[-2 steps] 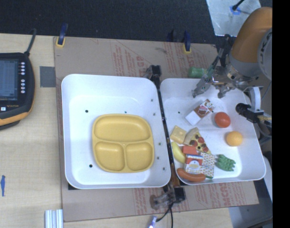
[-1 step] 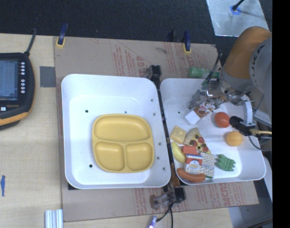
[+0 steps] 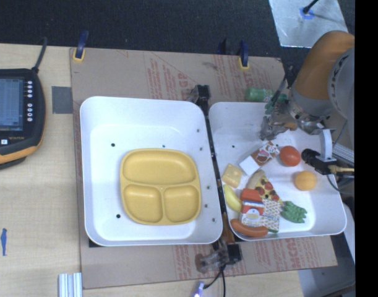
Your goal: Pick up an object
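Observation:
My gripper (image 3: 270,129) hangs over the far part of the right bin (image 3: 232,119), just beyond a small brown and white carton (image 3: 266,153). Nothing shows in its grasp. A red tomato (image 3: 289,156) lies right of the carton, and an orange (image 3: 305,180) sits nearer the front. Toward the bin's left side are a white block (image 3: 249,164), a pale cheese wedge (image 3: 231,176), a banana (image 3: 231,198) and a pizza slice (image 3: 262,181). At the front lie a red and white box (image 3: 252,212), a green vegetable (image 3: 294,211) and a hot dog (image 3: 249,229).
The left bin (image 3: 99,166) holds a yellow divided plate (image 3: 160,185). A green object (image 3: 258,94) lies on the cardboard behind the right bin. A tablet-like controller (image 3: 12,113) rests at the far left of the bench.

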